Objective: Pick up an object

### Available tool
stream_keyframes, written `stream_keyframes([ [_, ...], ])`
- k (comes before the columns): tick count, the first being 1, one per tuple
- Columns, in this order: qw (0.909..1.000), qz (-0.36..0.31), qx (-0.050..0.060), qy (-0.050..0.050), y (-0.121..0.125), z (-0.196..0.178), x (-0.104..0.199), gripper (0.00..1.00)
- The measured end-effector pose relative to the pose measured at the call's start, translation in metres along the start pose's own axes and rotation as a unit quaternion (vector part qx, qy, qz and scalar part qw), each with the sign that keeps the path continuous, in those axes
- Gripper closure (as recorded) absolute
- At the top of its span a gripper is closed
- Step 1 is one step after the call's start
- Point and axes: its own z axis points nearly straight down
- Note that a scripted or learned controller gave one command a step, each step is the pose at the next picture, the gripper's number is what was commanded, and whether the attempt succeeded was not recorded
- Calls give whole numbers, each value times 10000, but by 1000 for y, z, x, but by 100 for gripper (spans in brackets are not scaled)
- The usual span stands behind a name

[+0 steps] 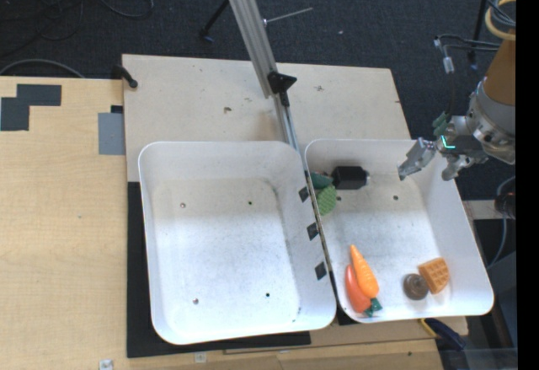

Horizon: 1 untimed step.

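My gripper (431, 163) hangs over the far right part of the right bin (472, 242), its two grey fingers spread open with nothing between them. In that bin lie an orange carrot (363, 270) on a red piece (354, 288), a brown round piece (414, 286), and an orange waffle-like block (434, 274) near the front. A black object (349, 177) and a green object (324, 195) rest at the bin's far left, well left of the gripper.
The left bin (160, 191) sits beside the right one, split by a divider with black clips (310, 229). A slanted metal rail (253, 31) rises from behind the bins. Cables lie on the dark floor at the back.
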Motion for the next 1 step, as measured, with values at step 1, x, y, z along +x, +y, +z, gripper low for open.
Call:
stream_keyframes([
  [1,10000,2,-22,-4,1,-2,0,0],
])
